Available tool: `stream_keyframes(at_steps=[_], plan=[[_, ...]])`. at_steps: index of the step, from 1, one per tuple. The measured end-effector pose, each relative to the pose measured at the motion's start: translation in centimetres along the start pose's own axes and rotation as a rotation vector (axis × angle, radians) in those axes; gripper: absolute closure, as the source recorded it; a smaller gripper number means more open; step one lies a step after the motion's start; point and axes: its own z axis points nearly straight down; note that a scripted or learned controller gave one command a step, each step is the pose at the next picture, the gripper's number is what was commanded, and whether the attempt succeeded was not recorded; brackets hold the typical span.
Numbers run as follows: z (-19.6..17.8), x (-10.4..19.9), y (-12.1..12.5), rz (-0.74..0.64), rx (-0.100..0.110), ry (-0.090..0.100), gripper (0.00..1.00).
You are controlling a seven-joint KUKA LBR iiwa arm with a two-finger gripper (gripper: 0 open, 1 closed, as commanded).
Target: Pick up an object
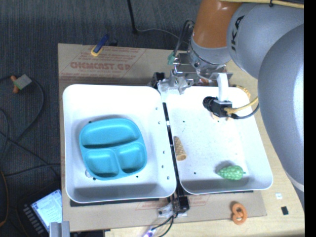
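White bins sit side by side: left bin (69, 132) holds blue divided tray (113, 147); right bin (256, 162) holds candidate picks, green bumpy obj (230, 172) near front edge and tan cylinder (179, 147) against left wall, well apart for separate approach. Gripper (190, 80) over right bin's rear-left corner, arm reaching in from right, wrist pointing down. Finger state: cannot tell. Nothing seen gripped
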Motion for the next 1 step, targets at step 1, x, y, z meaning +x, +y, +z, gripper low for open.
stream_keyframes(at_steps=[1], plan=[[7.62,11.02,3.96,-0.002,0.005,0.0,1.0]])
